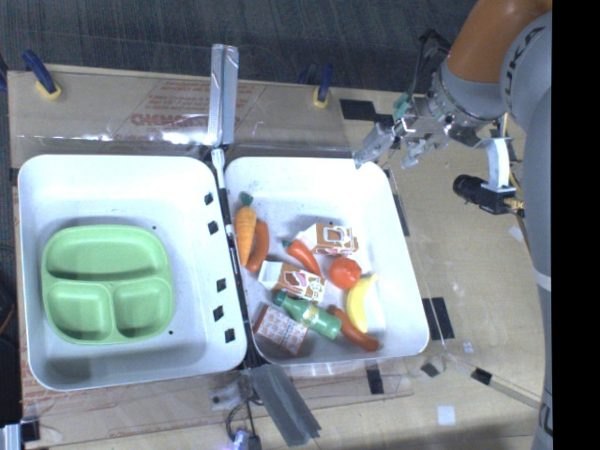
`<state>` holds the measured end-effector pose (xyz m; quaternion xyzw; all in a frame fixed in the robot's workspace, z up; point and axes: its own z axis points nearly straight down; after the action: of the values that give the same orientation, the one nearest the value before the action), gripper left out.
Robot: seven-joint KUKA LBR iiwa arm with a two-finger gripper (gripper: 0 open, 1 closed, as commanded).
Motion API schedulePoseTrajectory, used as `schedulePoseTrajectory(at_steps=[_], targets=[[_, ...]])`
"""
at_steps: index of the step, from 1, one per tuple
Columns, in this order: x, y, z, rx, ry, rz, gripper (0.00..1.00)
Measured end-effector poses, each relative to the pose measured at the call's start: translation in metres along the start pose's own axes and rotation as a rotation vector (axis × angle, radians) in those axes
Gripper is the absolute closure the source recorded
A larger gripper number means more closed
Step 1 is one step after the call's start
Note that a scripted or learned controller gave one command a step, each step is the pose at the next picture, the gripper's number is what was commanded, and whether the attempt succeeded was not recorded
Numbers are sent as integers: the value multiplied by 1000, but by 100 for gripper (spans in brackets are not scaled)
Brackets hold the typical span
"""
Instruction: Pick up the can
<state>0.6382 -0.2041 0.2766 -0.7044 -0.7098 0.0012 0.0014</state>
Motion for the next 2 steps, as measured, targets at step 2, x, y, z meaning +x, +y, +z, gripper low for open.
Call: schedulePoseTrajectory(at_steps=[2], targets=[[34,-38,185,-1,0,18,0]])
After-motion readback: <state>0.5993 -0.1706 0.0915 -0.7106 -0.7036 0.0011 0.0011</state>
